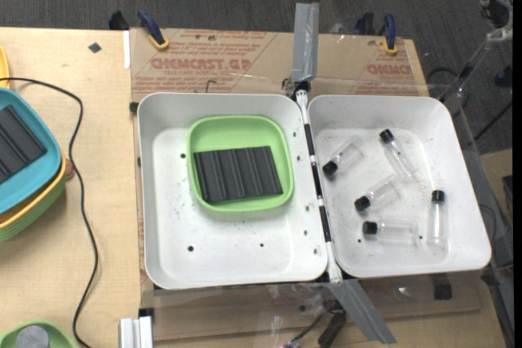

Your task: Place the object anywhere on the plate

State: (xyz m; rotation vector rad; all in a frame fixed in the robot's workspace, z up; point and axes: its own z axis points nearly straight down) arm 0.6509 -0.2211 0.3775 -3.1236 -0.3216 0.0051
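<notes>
Starting nearest, the vial (390, 231) lying lowest sits far from the plate (237, 125), in the other bin (457, 257). Another vial (438, 216) lies farther still from the plate, by the wall. A third (377, 196) lies mid-bin, and two more (342, 155) (397, 151) lie beyond, the first closest to the plate. None is on the plate, which carries a dark ribbed mat (238, 174). Whether my fingers are spread or pressed together I cannot tell. Risks, as I judge them: smooth round vials may roll or squirt from a pinch, I may drop one while crossing to the plate, or catch two neighbours at once.
</notes>
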